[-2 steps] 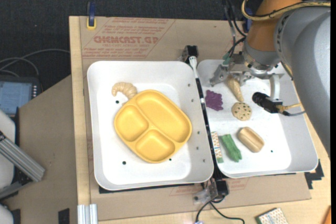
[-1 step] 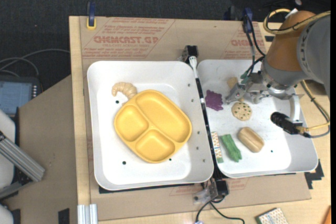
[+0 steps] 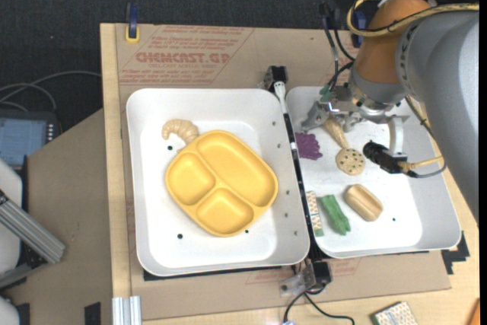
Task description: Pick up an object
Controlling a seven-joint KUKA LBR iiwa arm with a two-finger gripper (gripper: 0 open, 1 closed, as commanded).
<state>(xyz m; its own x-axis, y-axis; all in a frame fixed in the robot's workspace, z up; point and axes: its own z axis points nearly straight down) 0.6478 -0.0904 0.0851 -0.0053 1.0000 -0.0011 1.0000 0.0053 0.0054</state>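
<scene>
The spoon (image 3: 344, 148) lies in the right bin (image 3: 426, 232), its handle running up-left under the end effector (image 3: 351, 116) and its round perforated head down-right, so the long axis slants away from the wrist. I cannot tell how the end effector is set (the arm's bulk hides it). The purple piece (image 3: 308, 144) lies just left.

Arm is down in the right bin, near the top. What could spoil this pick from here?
1. The gripper hangs over the handle of the slotted spoon; a thin handle lying flat may slip out.
2. The purple toy lies close beside it and might get nudged.
3. The bin's rim is near, so a drifting approach could clip it.
</scene>
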